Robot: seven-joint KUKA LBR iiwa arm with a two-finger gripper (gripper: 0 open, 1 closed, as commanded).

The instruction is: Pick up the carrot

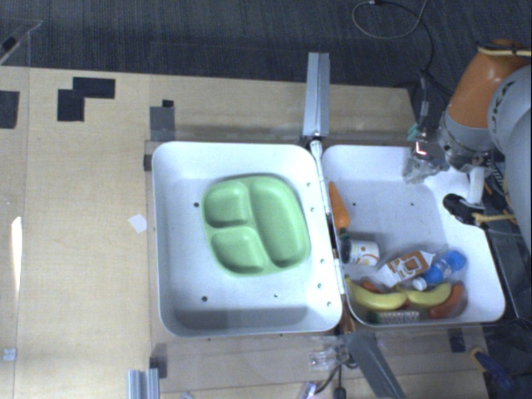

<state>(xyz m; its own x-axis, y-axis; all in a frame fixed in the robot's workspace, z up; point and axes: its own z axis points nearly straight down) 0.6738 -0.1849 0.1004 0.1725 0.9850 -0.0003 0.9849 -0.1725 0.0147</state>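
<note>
Carrot (337, 205) against right bin's (391, 158) left wall, hand (418, 166) at far rim

Bench (83, 223): pale wood, bore black markers at its far left.
On it: left bin (179, 306) and right bin (391, 194), side by side, touching.

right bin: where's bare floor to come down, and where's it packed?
Right bin: bare white floor across the upper and middle part, bordered by the carrot along the left wall, the end effector near the top rim, and the pile below. Crowded along the bottom edge: bananas, a small carton, a cup, a bottle.
</note>
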